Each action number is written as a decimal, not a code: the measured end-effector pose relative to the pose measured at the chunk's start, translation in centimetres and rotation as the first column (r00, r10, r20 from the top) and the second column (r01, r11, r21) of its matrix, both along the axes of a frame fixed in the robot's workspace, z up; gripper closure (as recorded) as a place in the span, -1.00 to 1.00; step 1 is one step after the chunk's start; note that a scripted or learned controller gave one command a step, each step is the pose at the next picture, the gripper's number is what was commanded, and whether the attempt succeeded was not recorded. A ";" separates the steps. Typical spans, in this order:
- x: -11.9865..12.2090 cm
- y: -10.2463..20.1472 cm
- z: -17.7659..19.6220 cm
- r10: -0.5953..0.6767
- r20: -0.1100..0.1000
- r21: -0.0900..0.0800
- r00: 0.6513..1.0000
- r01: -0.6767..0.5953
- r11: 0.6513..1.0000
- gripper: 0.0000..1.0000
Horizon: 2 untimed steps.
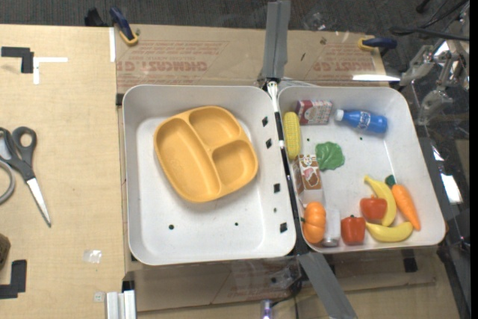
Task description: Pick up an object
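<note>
Printed cardboard behind both bins reads mirrored, illegible.

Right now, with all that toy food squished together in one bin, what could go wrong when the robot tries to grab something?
1. The banana, carrot and red pepper touch, so a grab may catch two or knock one aside.
2. The corn and snack packet lie against the bin wall, leaving little room to close around them.
3. The blue bottle might roll.
</note>
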<state>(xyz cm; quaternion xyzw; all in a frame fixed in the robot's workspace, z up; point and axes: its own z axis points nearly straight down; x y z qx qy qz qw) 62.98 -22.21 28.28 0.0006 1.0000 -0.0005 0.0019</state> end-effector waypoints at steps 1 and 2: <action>-2.5 0.1 -15.8 -0.040 0.000 0.000 0.999 0.040 0.999 -1.00; -7.2 0.1 -18.8 -0.124 0.004 -0.001 0.992 0.124 0.992 -1.00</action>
